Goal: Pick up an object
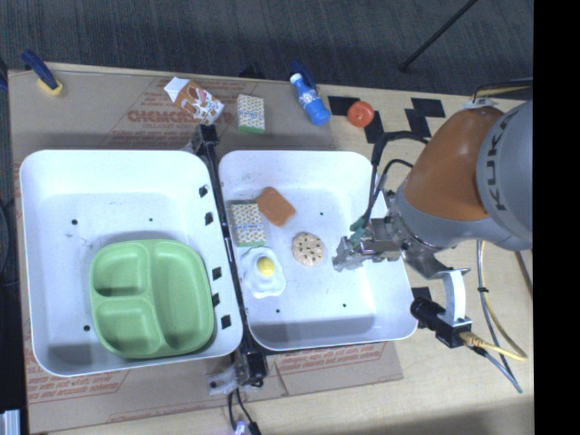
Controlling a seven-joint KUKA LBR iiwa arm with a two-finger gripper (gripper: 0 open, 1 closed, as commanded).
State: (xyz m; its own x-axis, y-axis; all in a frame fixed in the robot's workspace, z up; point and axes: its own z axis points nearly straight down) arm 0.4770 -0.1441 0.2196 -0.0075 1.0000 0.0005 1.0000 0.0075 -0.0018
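The pincer [349, 254], its state impossible to tell, is hovering beside the cookie [308, 248] and needing centering over it.

Gripper [349, 252] in right bin [362, 320]. Cookie [308, 248] just left of jaws; fried egg [264, 270], packet [246, 224] further left; bread piece [276, 206] behind-left. Divided plate [152, 296] in left bin [54, 188].
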